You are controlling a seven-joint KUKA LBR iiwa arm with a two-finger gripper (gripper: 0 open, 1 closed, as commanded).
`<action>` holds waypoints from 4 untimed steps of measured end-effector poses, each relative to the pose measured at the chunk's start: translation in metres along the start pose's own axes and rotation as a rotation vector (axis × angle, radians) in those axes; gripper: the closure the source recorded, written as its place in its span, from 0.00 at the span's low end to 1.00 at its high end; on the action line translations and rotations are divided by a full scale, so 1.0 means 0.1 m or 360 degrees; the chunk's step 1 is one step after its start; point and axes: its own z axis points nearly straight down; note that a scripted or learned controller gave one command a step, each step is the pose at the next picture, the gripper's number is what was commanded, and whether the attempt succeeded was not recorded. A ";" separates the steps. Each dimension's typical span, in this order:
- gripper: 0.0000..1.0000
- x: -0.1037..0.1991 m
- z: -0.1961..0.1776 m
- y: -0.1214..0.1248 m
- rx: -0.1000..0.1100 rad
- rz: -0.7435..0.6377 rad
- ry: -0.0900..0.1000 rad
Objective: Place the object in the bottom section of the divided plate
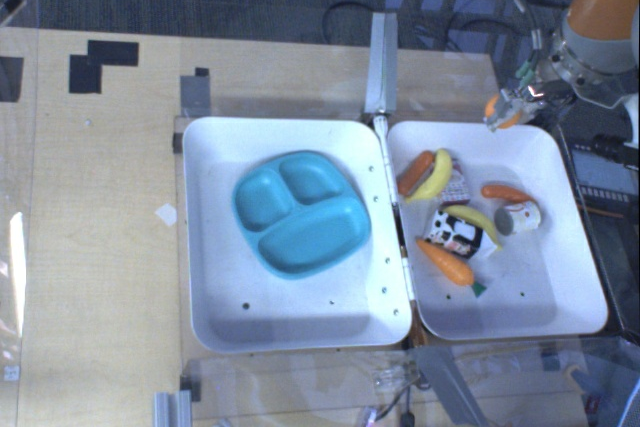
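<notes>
A blue divided plate lies in the left white bin, with two small sections at the back and its large bottom section towards the front. My gripper hangs over the back edge of the right bin, far to the right of the plate. A small orange object shows between its fingertips, lifted off the bin floor.
The right bin holds a banana against an orange sausage, a second banana over a black-and-white item, a carrot, another orange sausage and a small grey can. A metal divider stands behind the bins.
</notes>
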 end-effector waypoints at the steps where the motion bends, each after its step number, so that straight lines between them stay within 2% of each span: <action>1: 1.00 0.78 0.50 0.04 0.0006 0.0042 0.0006; 2: 1.00 0.59 0.44 0.15 0.0001 0.0208 0.0003; 3: 1.00 1.11 0.25 0.29 0.0002 0.0217 0.0005; 4: 1.00 1.68 0.49 0.00 0.0006 0.0274 0.0006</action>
